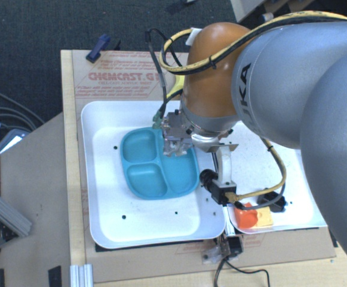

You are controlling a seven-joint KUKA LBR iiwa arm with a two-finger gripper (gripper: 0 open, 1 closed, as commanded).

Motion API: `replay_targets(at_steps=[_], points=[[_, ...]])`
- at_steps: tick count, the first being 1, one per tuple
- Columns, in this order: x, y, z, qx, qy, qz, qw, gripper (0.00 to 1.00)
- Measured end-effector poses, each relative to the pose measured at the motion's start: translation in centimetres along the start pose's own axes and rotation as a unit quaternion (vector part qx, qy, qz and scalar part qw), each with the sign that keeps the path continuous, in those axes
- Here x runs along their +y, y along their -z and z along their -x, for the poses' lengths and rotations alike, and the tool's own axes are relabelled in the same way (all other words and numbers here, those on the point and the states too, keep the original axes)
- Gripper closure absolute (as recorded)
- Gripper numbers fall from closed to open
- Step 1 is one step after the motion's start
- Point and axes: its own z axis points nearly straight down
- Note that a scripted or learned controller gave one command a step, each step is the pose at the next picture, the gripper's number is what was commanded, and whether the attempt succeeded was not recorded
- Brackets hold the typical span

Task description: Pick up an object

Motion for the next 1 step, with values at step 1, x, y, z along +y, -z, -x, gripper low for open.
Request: replay_targets(at_steps=[1], points=[[-0.02, -0.04, 0.04, 0.0, 0.0, 0.0, 1.0, 0.0]])
